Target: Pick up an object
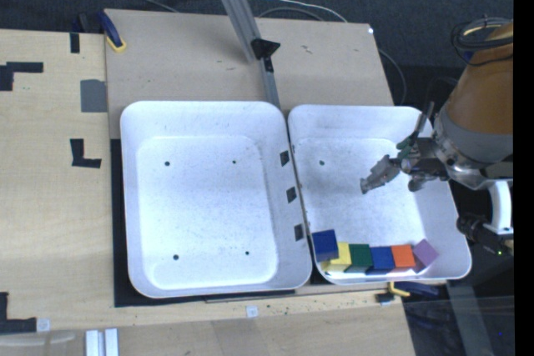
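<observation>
Several coloured blocks lie in a row along the front edge of the right bin [367,129]: a blue block [324,243], a yellow block [338,261], a green block [360,256], a second blue block [382,259], an orange block [403,256] and a purple block [425,252]. My gripper [375,178] hangs over the middle of the right bin, reaching in from the right and pointing left. It is well behind the row of blocks and apart from them. I see nothing held in it.
The left bin [142,137] sits beside the right one, their rims meeting at the centre. A slanted metal pole [238,4] rises behind the bins. A blue-and-yellow clamp [415,289] sits at the bench's front edge, and another [111,31] at the back left.
</observation>
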`<state>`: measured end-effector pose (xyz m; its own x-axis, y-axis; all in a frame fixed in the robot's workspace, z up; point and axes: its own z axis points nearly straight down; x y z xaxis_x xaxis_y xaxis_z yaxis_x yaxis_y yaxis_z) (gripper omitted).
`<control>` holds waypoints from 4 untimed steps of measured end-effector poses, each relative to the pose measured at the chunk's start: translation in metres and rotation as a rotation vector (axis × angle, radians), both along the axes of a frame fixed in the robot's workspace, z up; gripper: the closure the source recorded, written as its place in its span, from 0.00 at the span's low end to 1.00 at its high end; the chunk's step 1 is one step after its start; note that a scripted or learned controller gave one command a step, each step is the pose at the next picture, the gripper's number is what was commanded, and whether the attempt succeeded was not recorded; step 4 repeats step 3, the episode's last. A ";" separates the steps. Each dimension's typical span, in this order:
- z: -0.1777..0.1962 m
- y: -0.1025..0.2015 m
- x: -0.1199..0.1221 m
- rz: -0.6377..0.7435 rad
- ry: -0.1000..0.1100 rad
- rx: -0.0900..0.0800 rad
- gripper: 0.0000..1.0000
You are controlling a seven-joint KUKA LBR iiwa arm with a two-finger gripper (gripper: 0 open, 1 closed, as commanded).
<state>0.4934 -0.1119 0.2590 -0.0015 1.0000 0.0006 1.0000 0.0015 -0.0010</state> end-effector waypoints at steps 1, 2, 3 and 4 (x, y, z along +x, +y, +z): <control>0.089 0.094 -0.010 0.009 -0.008 0.001 0.00; 0.195 0.188 0.048 0.008 -0.010 0.001 0.00; 0.083 0.212 -0.008 0.001 0.010 -0.002 0.00; 0.083 0.212 -0.008 0.001 0.010 -0.002 0.00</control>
